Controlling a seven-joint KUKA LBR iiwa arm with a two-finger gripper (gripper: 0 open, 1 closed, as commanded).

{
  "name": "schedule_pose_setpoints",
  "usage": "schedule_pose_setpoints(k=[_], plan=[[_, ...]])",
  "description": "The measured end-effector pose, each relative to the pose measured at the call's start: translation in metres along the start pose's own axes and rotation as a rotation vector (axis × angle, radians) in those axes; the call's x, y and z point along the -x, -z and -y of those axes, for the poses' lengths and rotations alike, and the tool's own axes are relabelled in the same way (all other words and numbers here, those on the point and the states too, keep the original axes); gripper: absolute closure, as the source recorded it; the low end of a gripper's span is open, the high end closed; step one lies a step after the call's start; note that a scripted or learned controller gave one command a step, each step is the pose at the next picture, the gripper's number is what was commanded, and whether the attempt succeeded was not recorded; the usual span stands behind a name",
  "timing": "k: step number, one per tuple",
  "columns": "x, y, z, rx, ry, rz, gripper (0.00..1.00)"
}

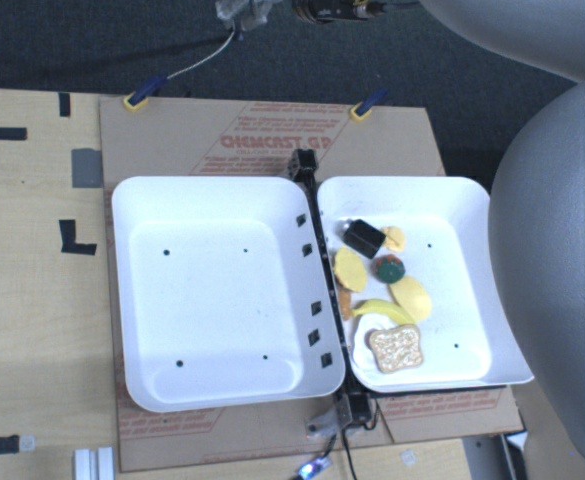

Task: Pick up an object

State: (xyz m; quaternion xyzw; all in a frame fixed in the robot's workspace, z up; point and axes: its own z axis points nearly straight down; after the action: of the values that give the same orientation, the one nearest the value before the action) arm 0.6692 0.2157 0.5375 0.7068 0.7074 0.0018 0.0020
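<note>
The tool (246,0) hangs blurred at the top edge, beyond the bench and well apart from both bins; whether it is spread or pressed together cannot be told. The things to pick lie clustered in the right bin (462,268) near the divider: a black block (364,236), a green ball (388,268), a banana (382,311) and a toast slice (395,348). The left bin (212,288) sits just beside it.

Cardboard sheet (272,148) under 2 bins; blue clamps (144,91) at back.

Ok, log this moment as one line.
stage: before pick | arm: over right side | right bin: black block, banana, bread slice, other toy food | left bin: white
</note>
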Motion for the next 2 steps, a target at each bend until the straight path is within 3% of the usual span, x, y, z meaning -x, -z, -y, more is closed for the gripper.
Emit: schedule_pose_setpoints(k=[1,2], plan=[[-0.019,-0.002,0.041,-0.008,0.003,0.000,1.00],[-0.017,-0.161,0.087,-0.026,0.000,0.007,1.00]])
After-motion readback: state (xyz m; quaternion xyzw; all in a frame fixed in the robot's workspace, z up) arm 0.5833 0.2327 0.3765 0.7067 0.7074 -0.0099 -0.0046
